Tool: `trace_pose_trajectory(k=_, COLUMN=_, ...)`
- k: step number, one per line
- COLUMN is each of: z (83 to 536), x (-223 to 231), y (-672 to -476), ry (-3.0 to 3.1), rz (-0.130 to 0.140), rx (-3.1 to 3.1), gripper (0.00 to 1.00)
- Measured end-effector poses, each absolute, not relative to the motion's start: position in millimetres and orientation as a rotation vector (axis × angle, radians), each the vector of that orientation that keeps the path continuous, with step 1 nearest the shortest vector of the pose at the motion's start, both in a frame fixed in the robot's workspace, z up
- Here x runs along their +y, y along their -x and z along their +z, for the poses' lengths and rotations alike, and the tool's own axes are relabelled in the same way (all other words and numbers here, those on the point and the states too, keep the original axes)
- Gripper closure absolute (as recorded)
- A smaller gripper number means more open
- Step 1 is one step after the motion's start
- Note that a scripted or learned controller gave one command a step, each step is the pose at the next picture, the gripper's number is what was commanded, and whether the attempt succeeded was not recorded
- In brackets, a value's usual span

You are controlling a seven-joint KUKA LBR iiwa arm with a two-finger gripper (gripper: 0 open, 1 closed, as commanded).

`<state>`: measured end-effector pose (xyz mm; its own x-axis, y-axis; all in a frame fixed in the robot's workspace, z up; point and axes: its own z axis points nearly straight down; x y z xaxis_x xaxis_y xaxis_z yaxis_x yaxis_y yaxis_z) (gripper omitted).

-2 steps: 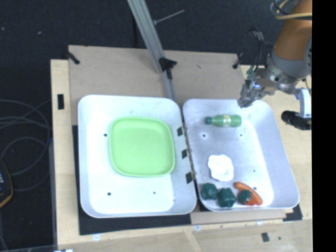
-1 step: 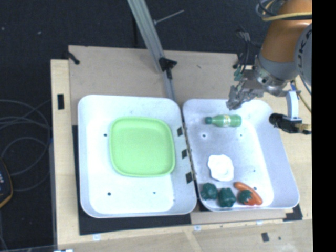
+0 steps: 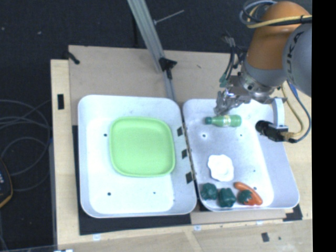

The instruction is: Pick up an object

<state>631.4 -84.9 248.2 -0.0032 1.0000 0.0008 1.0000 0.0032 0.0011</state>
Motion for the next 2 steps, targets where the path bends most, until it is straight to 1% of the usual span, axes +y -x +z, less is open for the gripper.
trace_pose_trajectory(k=1, z=247, x=-32, y=-630.4, ry=-2.217, rz=0.002, rx=2.226, gripper=1.00)
trace_pose_trajectory(k=2, z=237, x=14, y=-611.9, ry=-2.218, rz=0.001, rx=2.225, gripper=1.00)
